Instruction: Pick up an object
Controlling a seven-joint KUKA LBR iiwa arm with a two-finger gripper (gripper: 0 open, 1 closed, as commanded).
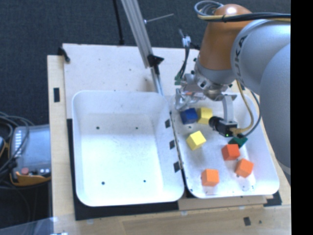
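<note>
Gripper [188, 98]: above the right bin [259, 180], at its far-left corner; finger state cannot tell, hidden by wrist hardware.
Nearest target: blue cube [189, 115], just beside the gripper at 6 o'clock.
Neighbour: yellow cube [205, 114], touching the blue cube at 3 o'clock.
Shapes: small matte cubes, no long axis; bin smooth white plastic.
</note>
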